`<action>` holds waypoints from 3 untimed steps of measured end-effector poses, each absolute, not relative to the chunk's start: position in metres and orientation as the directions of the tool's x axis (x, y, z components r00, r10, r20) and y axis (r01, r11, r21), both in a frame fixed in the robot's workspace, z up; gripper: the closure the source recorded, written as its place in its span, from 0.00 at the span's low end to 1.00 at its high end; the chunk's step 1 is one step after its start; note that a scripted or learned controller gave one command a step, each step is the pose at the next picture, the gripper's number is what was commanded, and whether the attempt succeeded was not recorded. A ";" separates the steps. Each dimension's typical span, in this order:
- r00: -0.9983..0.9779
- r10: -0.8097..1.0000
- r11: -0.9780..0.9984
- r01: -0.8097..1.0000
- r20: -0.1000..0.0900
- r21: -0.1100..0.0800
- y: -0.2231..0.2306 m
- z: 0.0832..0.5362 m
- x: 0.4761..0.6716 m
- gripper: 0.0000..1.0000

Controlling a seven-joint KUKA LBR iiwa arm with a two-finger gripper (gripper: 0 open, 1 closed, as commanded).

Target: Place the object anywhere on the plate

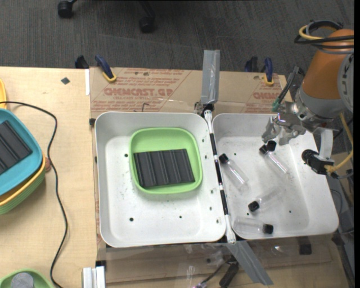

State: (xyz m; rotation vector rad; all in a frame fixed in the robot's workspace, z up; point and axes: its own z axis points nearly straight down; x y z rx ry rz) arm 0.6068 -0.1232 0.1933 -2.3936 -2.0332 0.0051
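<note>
In the right bin (315,222), clear tube (275,161) lying diagonally, black cap (263,149) upper-left.

Grey carpet floor (169,28), chair castors (66,8), wooden bench (45,225)

Even, fairly bright overhead light falls across the scene, and shadows are soft and short. The two shallow white plastic bins (107,185) reflect it strongly, their floors close to washed out. The pale wooden bench top (45,225) is evenly lit, while the far dark grey carpet (169,28) stays dim. Focus is slightly soft throughout, and small details look grainy.
</note>
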 end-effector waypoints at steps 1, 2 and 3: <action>0.162 0.987 -0.162 0.987 -0.002 -0.003 -0.123 0.193 0.607 0.00; 0.401 0.916 -0.401 0.916 -0.003 -0.002 -0.141 0.244 0.567 0.00; 0.565 0.825 -0.565 0.825 -0.003 -0.002 -0.111 0.267 0.546 0.00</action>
